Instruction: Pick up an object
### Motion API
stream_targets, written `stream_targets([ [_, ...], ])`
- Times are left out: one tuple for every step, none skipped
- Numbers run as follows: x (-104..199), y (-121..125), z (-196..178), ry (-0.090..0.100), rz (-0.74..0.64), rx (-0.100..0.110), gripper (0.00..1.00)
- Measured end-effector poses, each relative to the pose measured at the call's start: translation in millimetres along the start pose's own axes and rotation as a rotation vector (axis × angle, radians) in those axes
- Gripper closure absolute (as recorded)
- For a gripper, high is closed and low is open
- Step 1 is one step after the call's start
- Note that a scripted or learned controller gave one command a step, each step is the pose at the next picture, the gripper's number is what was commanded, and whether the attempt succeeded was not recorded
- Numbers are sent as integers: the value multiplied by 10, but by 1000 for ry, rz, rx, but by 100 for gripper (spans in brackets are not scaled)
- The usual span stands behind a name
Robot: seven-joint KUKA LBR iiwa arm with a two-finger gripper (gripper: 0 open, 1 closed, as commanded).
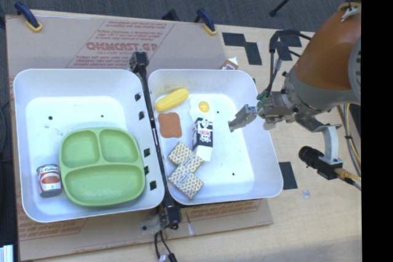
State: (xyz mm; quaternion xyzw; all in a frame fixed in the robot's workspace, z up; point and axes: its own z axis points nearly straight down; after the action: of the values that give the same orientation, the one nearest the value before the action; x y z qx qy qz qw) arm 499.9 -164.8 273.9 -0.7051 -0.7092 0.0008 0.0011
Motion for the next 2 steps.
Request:
stream_targets([
  [-460,327,1471,2,0,6,0],
  [-464,843,1823,-1,-2,1,0],
])
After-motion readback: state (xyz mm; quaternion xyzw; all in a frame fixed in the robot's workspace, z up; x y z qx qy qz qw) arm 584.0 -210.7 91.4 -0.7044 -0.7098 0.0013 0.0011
